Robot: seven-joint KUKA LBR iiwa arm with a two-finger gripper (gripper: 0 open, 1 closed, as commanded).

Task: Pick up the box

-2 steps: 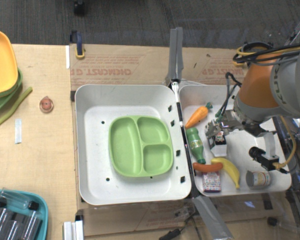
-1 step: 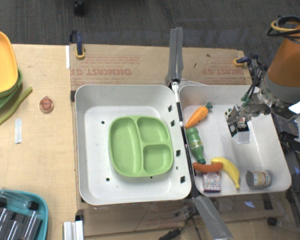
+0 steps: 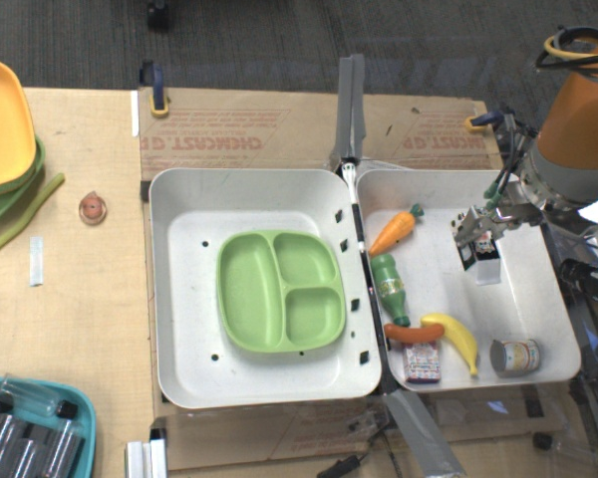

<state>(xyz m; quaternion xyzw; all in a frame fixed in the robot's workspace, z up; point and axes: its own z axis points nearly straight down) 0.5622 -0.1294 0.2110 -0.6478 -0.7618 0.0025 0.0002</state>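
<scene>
The small box (image 3: 423, 362) lies flat at the near edge of the right bin (image 3: 538, 297), just below a red sausage-like toy (image 3: 414, 333) and beside the banana (image 3: 460, 339). The end effector (image 3: 475, 235) hangs over the same bin's far part, well apart from the box; whether it is spread or pressed together cannot be told. A green divided plate (image 3: 279, 289) sits in the left bin (image 3: 179, 267).

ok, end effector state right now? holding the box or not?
End effector: above the right bin, open or closed cannot be told. The box lies at the bin's near edge, well apart from it, so not held.
</scene>
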